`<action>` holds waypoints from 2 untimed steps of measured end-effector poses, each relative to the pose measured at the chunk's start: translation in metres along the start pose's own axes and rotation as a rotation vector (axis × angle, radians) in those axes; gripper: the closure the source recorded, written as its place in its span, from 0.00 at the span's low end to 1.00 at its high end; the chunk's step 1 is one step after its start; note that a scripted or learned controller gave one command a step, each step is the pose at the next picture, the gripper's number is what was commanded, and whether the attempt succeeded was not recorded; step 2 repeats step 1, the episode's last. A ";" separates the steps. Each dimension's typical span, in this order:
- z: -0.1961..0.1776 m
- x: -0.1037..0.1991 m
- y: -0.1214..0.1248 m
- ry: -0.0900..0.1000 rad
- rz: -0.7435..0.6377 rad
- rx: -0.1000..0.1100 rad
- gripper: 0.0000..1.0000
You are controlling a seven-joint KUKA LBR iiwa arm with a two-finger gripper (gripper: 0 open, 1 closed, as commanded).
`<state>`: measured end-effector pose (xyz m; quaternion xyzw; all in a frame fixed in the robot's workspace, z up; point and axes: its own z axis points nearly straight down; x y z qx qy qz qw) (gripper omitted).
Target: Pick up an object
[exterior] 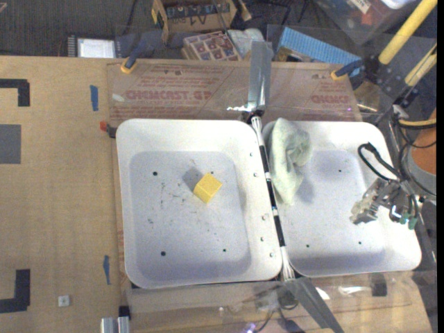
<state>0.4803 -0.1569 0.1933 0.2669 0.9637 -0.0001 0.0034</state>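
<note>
A small yellow block (207,187) lies near the middle of the left bin (139,144). A pale green crumpled cloth (286,158) is draped at the left side of the right bin (333,255), against the divider. My gripper (365,210) hangs over the right side of the right bin, well apart from the cloth and far from the block. Nothing shows between its tips. The arm's orange band (424,157) sits at the right edge.
A black cable (374,157) loops above the gripper over the right bin. Cardboard (55,186) covers the bench to the left. Boxes and clutter (201,19) stand beyond the bins' far edge.
</note>
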 end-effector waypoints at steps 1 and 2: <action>-0.034 0.003 0.023 0.000 0.069 0.000 1.00; -0.034 0.003 0.023 0.000 0.069 0.000 1.00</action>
